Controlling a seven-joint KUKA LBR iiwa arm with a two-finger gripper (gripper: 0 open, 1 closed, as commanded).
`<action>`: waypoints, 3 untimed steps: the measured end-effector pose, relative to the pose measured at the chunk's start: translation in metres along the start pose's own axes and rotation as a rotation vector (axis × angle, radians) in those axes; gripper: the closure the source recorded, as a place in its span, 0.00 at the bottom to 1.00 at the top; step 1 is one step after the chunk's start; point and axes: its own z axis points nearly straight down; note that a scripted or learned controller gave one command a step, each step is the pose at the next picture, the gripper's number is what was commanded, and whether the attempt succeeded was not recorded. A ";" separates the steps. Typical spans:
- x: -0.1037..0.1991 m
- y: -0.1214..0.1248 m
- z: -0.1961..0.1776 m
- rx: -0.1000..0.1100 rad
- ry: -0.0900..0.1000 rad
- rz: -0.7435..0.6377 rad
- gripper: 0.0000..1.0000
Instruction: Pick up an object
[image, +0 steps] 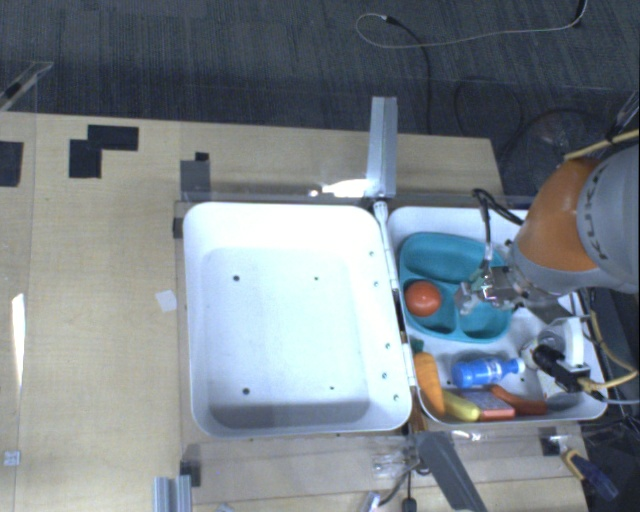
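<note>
My gripper hangs low in the right bin, over the right part of a teal dish. A red-orange ball rests on the dish just left of the gripper. Along the bin's front lie an orange carrot, a blue bottle, a yellow banana-like piece and a red pepper-like piece. The arm's wrist hides the bin's right side.
The left bin sits beside the right one, sharing a raised divider. A grey upright post stands behind the bins. Black cables trail over the dark floor at the back.
</note>
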 end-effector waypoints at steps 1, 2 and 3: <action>-0.003 0.000 0.000 -0.005 -0.004 -0.170 0.00; 0.000 -0.003 0.000 -0.004 -0.002 -0.037 0.00; -0.002 0.001 0.000 -0.002 -0.003 -0.126 0.00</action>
